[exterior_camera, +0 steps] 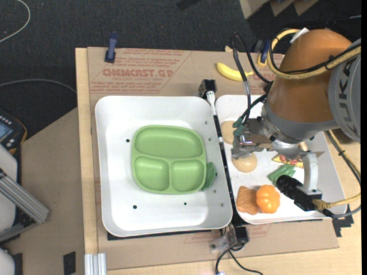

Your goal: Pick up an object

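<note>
Gripper (248, 144) low in right bin (252, 215), finger state impossible to tell, just above beige round object (246, 164); orange pepper (268, 199) nearer bin's front; nothing seen lifted, pick outstanding.

Glossy green plastic divided tray (169, 166), smooth white plastic bin (114, 153), matt brown cardboard bench top (143, 67)

Robotics lab, cardboard-topped bench (143, 67), loose cables (17, 10) on dark floor, aluminium framing (23, 202)
</note>
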`<state>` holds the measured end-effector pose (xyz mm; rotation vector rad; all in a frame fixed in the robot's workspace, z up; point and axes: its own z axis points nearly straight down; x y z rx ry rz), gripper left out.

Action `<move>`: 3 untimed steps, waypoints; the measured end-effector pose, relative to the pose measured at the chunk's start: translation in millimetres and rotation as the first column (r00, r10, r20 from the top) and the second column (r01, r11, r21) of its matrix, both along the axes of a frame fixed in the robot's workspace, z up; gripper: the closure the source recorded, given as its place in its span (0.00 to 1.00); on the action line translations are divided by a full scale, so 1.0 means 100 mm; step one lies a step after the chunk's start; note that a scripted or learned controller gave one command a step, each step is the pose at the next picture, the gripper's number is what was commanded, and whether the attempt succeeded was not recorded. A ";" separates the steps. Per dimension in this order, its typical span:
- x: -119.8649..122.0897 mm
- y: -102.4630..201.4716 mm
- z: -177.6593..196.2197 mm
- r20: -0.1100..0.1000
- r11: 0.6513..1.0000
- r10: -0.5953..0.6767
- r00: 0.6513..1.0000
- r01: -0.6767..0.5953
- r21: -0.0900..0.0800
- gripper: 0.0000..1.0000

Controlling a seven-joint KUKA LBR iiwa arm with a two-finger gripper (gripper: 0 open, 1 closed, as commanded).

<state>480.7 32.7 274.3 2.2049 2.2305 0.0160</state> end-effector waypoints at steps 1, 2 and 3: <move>-0.03 -0.47 -0.95 -0.020 1.000 -0.017 1.000 0.017 -0.004 1.00; 0.00 0.08 0.24 0.003 1.000 -0.003 1.000 0.003 0.000 1.00; 0.11 0.06 -0.96 -0.021 1.000 -0.013 1.000 0.013 -0.004 1.00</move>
